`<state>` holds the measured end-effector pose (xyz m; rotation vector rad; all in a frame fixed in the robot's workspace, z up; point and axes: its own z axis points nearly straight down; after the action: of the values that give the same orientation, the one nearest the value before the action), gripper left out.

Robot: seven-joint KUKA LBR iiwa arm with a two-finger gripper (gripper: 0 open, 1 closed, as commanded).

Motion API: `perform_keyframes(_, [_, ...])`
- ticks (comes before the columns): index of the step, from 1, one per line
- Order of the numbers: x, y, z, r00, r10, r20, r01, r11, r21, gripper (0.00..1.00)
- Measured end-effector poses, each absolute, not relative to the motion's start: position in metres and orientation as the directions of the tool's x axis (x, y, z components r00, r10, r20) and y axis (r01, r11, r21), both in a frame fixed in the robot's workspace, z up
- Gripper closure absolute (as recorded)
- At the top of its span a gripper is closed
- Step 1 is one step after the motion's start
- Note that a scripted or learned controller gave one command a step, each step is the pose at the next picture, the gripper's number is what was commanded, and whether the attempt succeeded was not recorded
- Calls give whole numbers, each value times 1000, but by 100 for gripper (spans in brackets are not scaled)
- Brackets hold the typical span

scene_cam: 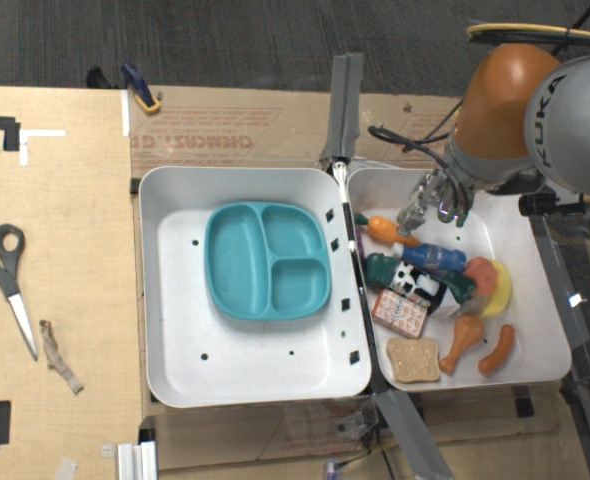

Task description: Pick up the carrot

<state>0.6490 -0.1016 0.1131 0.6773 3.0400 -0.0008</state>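
The carrot (383,230) is seen in the right bin (535,368), near its left wall, just above a blue bottle (435,257). The pincer (437,203) is held open, empty, just beside it. A light, stiff, smooth toy is judged; its thick orange middle should be gripped.

A single fixed camera looked down on the bench (55,268) from above, tilted at a slant, so the dark carpeted floor (225,18) filled the far strip of the frame. It stood far enough back to take in both white bins whole, the left bin (175,368) near the middle and the right bin (530,358) toward the right side. The arm (535,108) entered from the right edge, and scissors (5,268) lay at the left.
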Motion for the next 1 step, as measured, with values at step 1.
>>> perform_keyframes(1, [646,-100,107,-906,424,-15,424,906,3,0])
